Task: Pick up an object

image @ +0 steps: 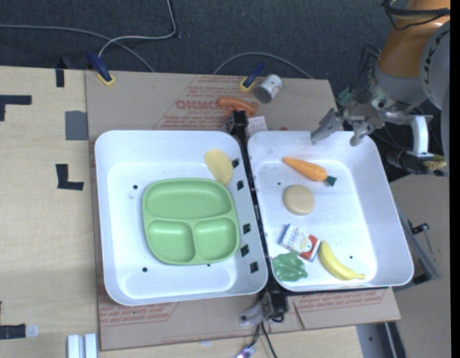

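My gripper (pixel 339 131) hangs open over the back edge of the right bin (pixel 379 200), its two fingers spread apart with nothing between them. In the right bin lie an orange carrot (pixel 306 169), a tan round bun (pixel 298 199), a small red and white carton (pixel 299 242), a green leafy piece (pixel 289 266) and a yellow banana (pixel 337 262). The carrot is just in front of and left of the gripper. The left bin (pixel 118 200) holds a green divided plate (pixel 190 221) and a pale yellow lemon-like object (pixel 219 165).
An orange sausage-shaped item (pixel 237 104) and a grey cylinder (pixel 268 88) lie on the cardboard behind the bins. Blue and yellow clamps (pixel 101 68) pin the cardboard's back edge. A cable runs across the dark floor beyond.
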Robot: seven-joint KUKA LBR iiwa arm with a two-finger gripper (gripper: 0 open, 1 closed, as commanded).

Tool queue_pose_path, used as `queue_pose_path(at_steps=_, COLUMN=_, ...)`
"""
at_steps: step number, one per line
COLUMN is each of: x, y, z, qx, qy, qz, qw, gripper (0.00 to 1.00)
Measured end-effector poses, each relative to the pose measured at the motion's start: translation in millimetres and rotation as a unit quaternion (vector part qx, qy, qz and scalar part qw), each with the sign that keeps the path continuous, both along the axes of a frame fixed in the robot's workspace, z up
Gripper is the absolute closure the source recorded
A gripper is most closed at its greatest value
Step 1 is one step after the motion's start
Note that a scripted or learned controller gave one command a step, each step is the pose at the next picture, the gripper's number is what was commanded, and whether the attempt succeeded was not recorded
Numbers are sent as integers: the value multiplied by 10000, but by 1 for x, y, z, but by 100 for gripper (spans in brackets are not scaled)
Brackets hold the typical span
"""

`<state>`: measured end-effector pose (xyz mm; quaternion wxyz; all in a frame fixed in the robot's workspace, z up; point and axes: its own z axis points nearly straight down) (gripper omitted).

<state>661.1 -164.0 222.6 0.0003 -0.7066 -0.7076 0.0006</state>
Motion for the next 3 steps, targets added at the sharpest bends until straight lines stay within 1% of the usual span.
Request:
queue_pose_path(at_steps=1, x=-9, y=47, z=-105, qx=6, qy=16, qz=1, qw=10000, gripper=0)
queue_pose_path(at_steps=2, x=-8, y=47, z=-94, qx=3, qy=3, qz=8, qw=10000, gripper=100)
queue_pose_path(at_steps=3, x=-8, y=47, z=-94, qx=3, qy=2, qz=7, qw=10000, gripper=0)
